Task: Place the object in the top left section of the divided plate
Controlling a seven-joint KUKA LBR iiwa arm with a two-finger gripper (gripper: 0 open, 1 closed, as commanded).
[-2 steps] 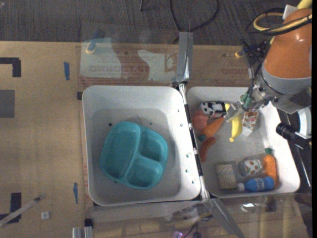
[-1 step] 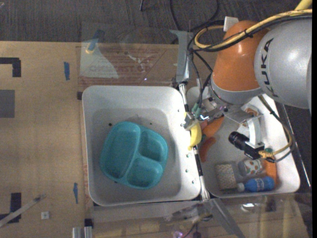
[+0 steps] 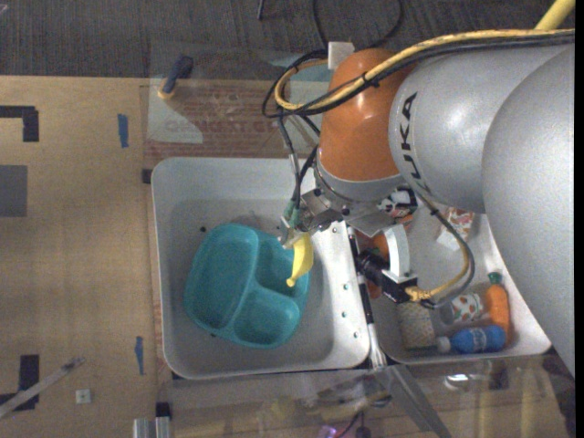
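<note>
the gripper (image 3: 294,229) hangs over the left bin (image 3: 173,199), at the right edge of the teal divided plate (image 3: 242,286). a banana (image 3: 300,258) hangs straight below its tip, top end up between the fingers and the rest curving down and a little left, so the fingers look closed on that top end. the banana's long axis runs nearly up and down in the picture, and its lower end overlaps the plate's right-hand section. it looks carried rather than set down, though the slanted view leaves its height above the plate unclear.

the plate spreads out to the left and below the gripper. it is smooth, glossy plastic with rounded corners and raised ridges that split it into three shallow wells. the banana is bright yellow, smooth-skinned and gently curved, probably a light plastic toy. i judge the wanted section lies further left of the gripper, so the carry is not yet finished.
</note>
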